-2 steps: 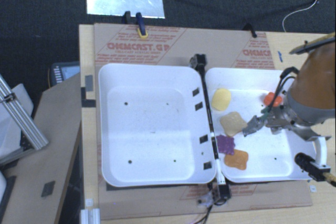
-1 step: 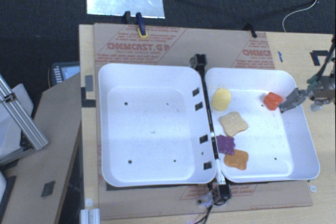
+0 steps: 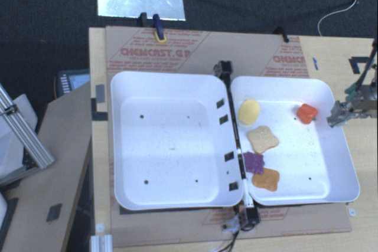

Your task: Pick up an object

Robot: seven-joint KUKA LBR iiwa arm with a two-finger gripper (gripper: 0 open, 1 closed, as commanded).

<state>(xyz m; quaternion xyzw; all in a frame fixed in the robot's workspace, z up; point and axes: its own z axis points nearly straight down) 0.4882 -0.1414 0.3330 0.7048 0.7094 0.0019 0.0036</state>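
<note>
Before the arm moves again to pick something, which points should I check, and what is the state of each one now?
1. Objects lie in the right bin: ok.
2. Red object is apart from the others: ok.
3. Gripper is outside the bin, at its right rim, not over a target: not ok.
4. Purple piece touches the orange piece, crowded: not ok.
5. Finger opening: cannot tell.

We saw the right bin (image 3: 339, 153) holding yellow (image 3: 249, 111), tan (image 3: 263, 139), purple (image 3: 254, 162), orange (image 3: 266, 179) and red (image 3: 306, 113) pieces (the gripper (image 3: 338, 115) sat at its right rim).
</note>
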